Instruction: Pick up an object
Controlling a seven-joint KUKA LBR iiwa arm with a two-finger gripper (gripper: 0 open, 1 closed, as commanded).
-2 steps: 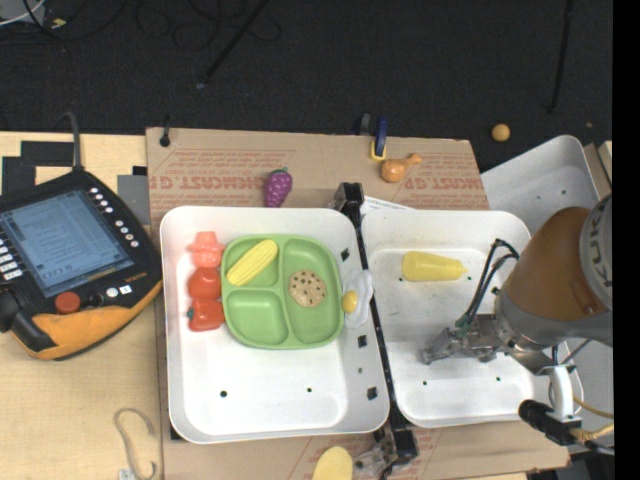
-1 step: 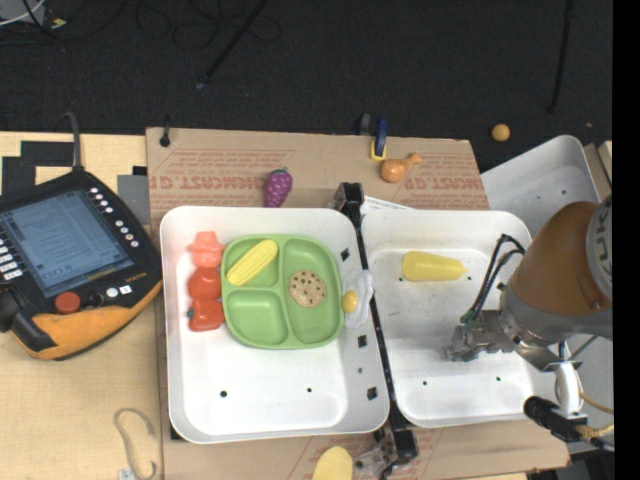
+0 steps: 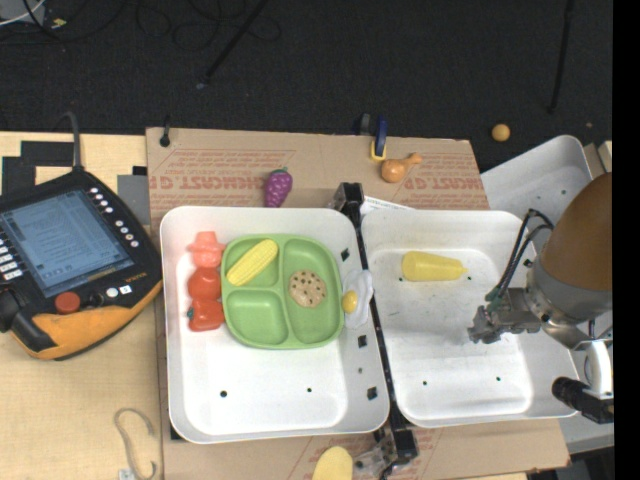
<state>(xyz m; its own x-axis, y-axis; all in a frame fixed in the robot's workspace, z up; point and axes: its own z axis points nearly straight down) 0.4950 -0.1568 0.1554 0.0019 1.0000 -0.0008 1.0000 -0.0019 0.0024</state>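
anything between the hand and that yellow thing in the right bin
Nothing visible. The hand sits low in the right bin, and only bare white floor lies between it and the yellow piece, up and to its left in the camera view.

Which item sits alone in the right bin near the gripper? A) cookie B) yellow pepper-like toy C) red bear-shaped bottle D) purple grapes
B: the yellow toy lies on the floor of the right bin, up and to the left of the gripper; the cookie sits in the green tray in the left bin.
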